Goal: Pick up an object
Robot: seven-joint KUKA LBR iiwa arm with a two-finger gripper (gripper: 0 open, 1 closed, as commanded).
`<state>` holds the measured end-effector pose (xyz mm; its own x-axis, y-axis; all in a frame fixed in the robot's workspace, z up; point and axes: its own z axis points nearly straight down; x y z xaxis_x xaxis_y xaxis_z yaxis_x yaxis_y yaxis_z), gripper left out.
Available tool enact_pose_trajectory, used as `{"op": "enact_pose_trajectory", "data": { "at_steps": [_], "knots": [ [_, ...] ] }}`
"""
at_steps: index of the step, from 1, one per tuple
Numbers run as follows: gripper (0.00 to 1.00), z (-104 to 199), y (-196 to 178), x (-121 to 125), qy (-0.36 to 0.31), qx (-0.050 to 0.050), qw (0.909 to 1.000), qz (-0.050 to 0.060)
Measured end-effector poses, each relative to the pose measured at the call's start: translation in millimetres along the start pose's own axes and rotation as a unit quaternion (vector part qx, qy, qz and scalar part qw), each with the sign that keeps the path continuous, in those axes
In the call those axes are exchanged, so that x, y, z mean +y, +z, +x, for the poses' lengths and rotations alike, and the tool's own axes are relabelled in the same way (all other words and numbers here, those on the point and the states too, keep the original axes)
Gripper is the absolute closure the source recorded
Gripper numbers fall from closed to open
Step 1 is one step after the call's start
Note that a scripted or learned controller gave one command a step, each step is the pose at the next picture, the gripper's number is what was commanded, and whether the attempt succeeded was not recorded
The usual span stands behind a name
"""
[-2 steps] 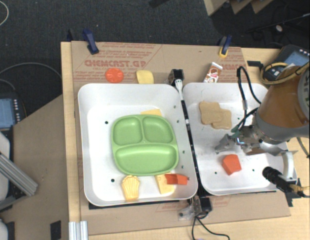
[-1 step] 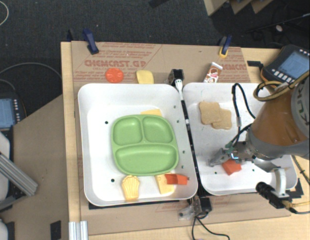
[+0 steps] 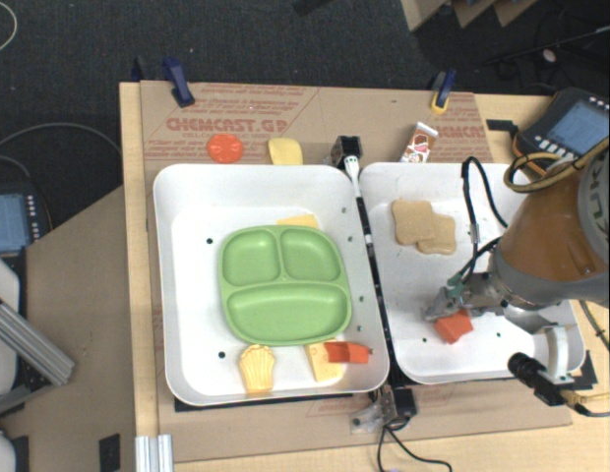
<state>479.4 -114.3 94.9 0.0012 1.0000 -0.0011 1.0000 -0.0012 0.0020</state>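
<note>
In the right bin [image 3: 413,352] a small red block [image 3: 456,327] lies near the front. My gripper [image 3: 447,306] hangs low right over the block's back left edge, touching or nearly touching it. A tan toast-shaped piece [image 3: 424,226] rests at the back of that bin. The left bin [image 3: 182,264] holds a green divided plate [image 3: 283,285]. In front of the plate sit a yellow ridged piece [image 3: 257,367], a yellow wedge [image 3: 325,363] and a small orange piece [image 3: 348,353]. Another yellow piece [image 3: 298,222] peeks out behind the plate.
On the cardboard behind the bins lie an orange round thing [image 3: 225,148], a yellow piece [image 3: 284,151] and a small carton [image 3: 419,144]. Blue clamps [image 3: 177,82] [image 3: 442,89] grip the back edge. A black clip [image 3: 347,150] sits where the bins meet.
</note>
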Motion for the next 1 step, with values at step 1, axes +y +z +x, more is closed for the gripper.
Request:
{"op": "enact_pose_trajectory", "data": {
  "at_steps": [1],
  "knots": [
    [1.0,81.6,-95.6,49.7,-0.006,0.002,1.0,-0.006]
  ]
}}
